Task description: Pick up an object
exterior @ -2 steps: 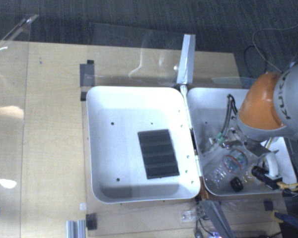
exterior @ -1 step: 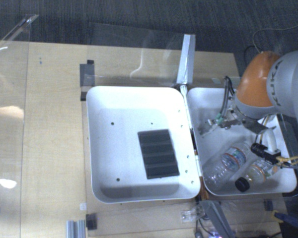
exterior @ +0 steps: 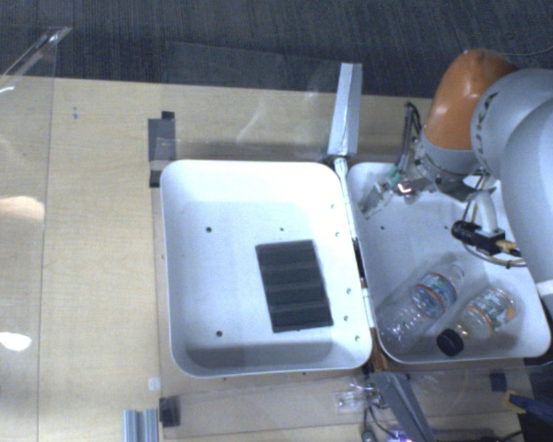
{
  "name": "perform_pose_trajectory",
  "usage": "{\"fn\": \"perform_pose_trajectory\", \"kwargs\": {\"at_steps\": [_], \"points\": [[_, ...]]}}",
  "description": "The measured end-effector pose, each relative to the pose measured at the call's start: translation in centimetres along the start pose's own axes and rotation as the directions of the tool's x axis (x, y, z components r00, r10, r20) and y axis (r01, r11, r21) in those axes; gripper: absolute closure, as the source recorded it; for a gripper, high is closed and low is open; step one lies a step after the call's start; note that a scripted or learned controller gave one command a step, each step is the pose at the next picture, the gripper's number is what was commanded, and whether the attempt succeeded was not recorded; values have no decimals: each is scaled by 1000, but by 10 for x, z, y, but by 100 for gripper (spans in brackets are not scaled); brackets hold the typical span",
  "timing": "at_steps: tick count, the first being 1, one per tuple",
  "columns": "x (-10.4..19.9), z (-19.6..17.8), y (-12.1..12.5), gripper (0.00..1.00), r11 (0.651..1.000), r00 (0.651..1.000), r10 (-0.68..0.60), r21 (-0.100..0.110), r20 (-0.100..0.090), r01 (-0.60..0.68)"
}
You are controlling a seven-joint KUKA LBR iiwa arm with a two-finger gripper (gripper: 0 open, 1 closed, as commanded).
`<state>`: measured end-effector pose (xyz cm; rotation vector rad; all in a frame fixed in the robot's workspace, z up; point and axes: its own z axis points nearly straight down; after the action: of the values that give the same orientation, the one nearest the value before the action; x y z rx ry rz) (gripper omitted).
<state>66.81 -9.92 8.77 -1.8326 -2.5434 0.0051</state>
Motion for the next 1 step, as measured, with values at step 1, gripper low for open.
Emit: {"fn": "perform_pose_trajectory", "kwargs": {"at_steps": [1], "points": [[-1, -13, 4, 100, 1000, 1000, -8, -15, 11, 8]]}}
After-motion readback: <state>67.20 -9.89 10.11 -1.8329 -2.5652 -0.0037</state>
